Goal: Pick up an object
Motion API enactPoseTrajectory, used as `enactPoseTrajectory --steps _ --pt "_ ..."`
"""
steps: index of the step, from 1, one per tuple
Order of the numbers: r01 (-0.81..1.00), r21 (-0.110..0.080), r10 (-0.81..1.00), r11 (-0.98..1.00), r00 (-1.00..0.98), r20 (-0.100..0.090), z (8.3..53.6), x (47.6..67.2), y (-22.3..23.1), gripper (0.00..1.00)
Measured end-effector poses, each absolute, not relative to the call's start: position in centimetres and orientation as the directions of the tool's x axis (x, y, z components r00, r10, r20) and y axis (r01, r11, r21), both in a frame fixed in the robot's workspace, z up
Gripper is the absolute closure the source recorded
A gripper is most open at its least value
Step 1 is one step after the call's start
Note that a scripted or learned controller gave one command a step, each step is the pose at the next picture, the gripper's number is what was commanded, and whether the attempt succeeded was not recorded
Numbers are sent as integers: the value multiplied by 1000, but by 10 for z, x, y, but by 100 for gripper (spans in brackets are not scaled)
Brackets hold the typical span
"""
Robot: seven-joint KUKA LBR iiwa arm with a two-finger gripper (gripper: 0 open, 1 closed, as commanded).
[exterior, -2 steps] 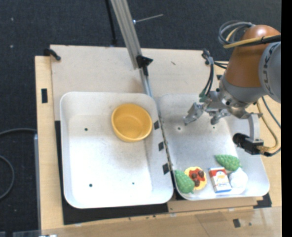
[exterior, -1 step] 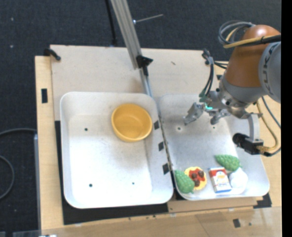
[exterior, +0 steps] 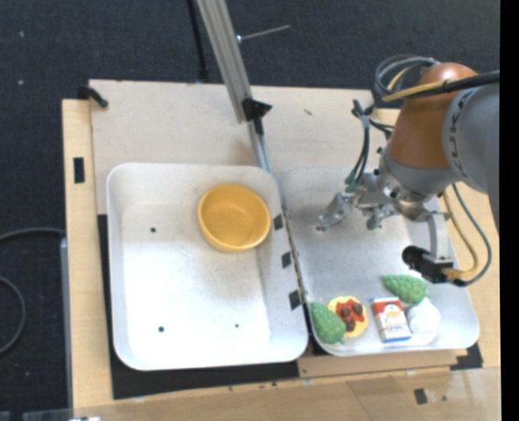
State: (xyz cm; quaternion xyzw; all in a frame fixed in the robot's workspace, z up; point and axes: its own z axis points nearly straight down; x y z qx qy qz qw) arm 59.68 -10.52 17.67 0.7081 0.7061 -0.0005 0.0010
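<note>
My gripper (exterior: 348, 221) hangs over the upper middle of the right bin (exterior: 330, 261), its fingers spread open with nothing between them. A yellow bowl (exterior: 233, 217) sits upright in the left bin (exterior: 154, 323), near its top right corner. Along the right bin's front edge lie a green toy (exterior: 328, 324), a yellow and red toy (exterior: 348, 314), a small red and white box (exterior: 391, 319), a white object (exterior: 424, 317) and a green leafy piece (exterior: 406, 286). The gripper is well above and behind this row, touching none of it.
A slanted metal post (exterior: 229, 51) rises from behind the gap between the bins. Cables (exterior: 457, 235) loop down the arm's right side. The wooden bench (exterior: 154, 125) shows behind the bins.
</note>
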Motion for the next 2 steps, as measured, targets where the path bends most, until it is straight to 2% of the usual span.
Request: enactPoseTrajectory --steps 2 --pt "1000 -3 1000 -3 3 -3 99 597 -108 0"
